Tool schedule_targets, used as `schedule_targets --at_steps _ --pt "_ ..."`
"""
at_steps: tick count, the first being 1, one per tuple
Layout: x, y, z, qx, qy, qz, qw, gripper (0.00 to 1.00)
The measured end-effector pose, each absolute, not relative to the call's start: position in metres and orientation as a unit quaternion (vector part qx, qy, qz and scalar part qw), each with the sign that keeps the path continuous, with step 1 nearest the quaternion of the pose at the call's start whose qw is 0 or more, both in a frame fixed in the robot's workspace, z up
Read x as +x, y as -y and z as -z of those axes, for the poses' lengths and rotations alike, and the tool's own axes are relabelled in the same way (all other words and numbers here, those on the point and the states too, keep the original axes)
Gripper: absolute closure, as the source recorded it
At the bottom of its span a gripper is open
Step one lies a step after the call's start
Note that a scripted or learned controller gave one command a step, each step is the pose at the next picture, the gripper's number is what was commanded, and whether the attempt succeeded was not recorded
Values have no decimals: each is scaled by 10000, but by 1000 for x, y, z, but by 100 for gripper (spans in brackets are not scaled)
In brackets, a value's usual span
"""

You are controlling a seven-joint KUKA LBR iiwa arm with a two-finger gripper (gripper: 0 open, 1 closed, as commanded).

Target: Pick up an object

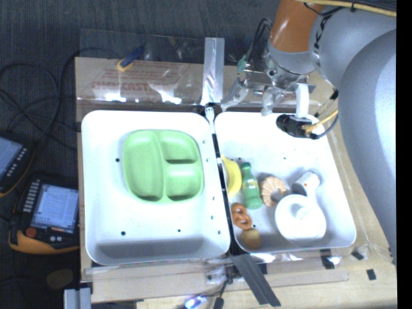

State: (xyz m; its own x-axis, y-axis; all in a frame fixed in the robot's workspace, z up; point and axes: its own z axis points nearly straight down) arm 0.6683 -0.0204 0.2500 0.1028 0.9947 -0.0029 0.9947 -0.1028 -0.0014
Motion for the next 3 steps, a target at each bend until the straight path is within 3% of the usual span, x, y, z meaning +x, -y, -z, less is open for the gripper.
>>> schedule_targets --at_steps 1,2,3 --pt "605 7 -182 7966 -6044 21 -1 0" --pt "659 29 -183 7808 -6248 17 -3 0" --pt "557 36 -183 6863 -7274 7 -12 0"
